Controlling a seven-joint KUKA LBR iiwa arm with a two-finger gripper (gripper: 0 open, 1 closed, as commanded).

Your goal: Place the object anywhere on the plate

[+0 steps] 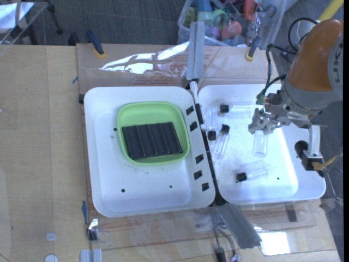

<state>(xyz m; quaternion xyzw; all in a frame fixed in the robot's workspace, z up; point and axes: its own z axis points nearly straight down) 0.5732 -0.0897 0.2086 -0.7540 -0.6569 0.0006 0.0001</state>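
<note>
Your two-finger gripper (262, 125) hangs over the right white bin (305, 185), clamped on a clear plastic vial (260, 143) that blurs into the pale floor. The square green plate (152, 111) carrying a dark ribbed slab (151, 141) sits in the left white bin (103, 146). Both bins rest on a light wooden bench (38, 146), and a clear tub of coloured toys (229, 7) is cut off at the top.

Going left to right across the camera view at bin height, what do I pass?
Left bin → green plate holding a dark ridged block → black divider between the bins → clear vials with black caps → gripper over the right bin.
</note>
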